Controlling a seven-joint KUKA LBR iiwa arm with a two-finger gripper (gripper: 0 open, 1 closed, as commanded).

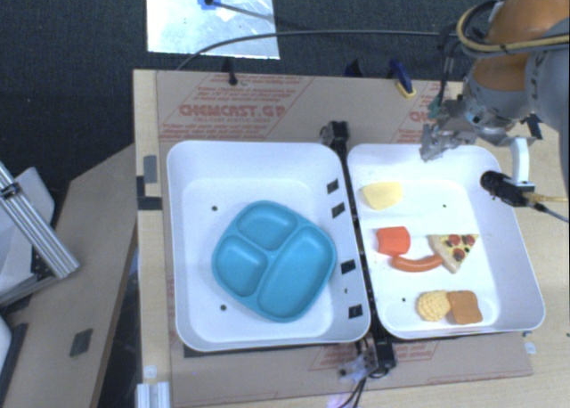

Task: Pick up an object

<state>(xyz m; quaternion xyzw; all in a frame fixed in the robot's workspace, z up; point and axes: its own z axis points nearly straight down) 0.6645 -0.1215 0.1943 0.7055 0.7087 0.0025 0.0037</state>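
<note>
- Your candidates all lie in the right bin (499, 304): a pale yellow piece (381, 194) near its upper left, a red block (393, 240) below that, an orange sausage (417, 263) curving just under the block, a pizza slice (454, 248) touching the sausage's right end, and a round yellow cracker (433, 306) beside a brown biscuit (464, 306) near the front wall.
- Judge these as toy foods: probably light, smooth and apt to slip or skid when nudged. None looks fragile.
- The red block looks the easiest to take, being chunky with flat sides; close on its left and right faces, since the sausage lies close below it.
- The pale yellow piece sits well apart from everything else, so it gives you the most room, though it looks flatter.
- The gripper (435, 145) hangs over the far rim of the right bin, above and to the right of the yellow piece. You cannot tell how far it is spread; nothing shows in its grasp.
- The left bin (191, 183) holds a blue divided plate (273, 259), well apart from the gripper.
</note>
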